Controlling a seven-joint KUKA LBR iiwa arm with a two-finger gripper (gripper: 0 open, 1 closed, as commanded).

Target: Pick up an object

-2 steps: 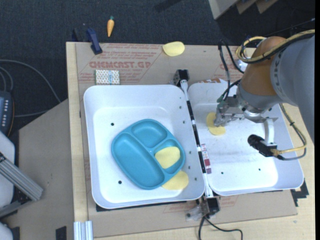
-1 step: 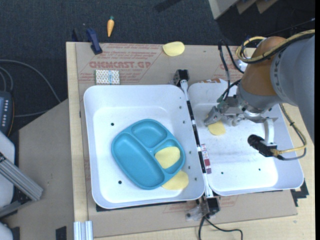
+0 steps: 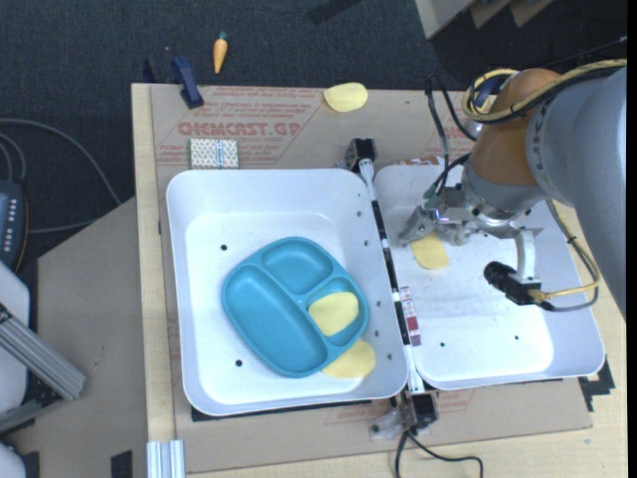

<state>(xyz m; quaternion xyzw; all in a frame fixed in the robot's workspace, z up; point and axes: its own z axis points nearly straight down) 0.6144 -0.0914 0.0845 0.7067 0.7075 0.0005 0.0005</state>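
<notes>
A: What sits in the left bin (image 3: 189, 227)?
B: A blue divided plate (image 3: 289, 307) with 1 yellow piece (image 3: 334, 312) in it, another (image 3: 350, 361) touching its lower edge.
A: And the right bin (image 3: 537, 357)?
B: 1 yellow piece (image 3: 431, 254), the gripper (image 3: 430, 223) right above it; finger state I cannot tell.

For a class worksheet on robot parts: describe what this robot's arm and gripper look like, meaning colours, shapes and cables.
The arm is thick, rounded and grey, with an orange band above the wrist. Yellow, blue and black cables loop around the band, and a yellow one trails beside a black fitting. The gripper is a small, metallic grey assembly below the wrist.
</notes>
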